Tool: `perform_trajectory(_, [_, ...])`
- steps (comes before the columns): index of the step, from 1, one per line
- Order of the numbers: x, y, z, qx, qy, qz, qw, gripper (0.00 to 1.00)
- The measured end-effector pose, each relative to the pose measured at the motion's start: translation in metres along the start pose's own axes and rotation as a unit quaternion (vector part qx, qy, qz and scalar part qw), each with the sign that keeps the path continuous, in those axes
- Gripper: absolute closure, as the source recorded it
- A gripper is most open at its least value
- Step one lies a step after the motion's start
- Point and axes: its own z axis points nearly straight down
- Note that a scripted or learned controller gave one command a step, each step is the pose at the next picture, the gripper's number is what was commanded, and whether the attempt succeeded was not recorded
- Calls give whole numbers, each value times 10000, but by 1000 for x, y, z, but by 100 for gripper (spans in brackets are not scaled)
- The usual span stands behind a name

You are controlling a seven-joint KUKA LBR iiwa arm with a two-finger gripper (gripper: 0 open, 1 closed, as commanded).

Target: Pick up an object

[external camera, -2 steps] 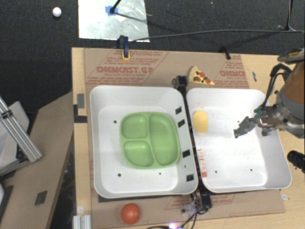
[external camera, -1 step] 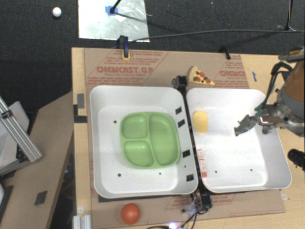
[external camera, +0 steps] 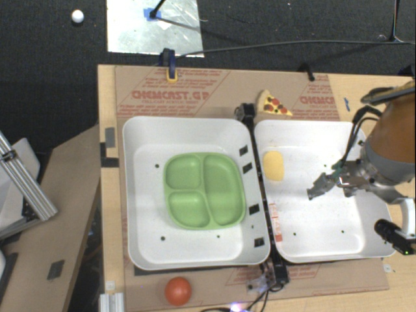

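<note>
A pale yellow oblong object (external camera: 273,165) lies in the right bin (external camera: 305,242), near its left wall. My gripper (external camera: 320,187) hangs over the middle of that bin, to the right of and slightly below the yellow object, apart from it. Nothing shows between its fingers. A green divided plate (external camera: 203,190) sits in the left bin (external camera: 146,239).
A toy pizza slice (external camera: 274,104) lies on the board behind the bins. A red-orange ball (external camera: 177,290) rests on the board in front of the left bin. Black clips (external camera: 250,168) run along the divider between the bins. A metal frame (external camera: 23,177) stands at far left.
</note>
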Motion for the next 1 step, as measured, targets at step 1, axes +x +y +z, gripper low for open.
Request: perform_trajectory(1, [4,-1,62,12,4,2,10000,0])
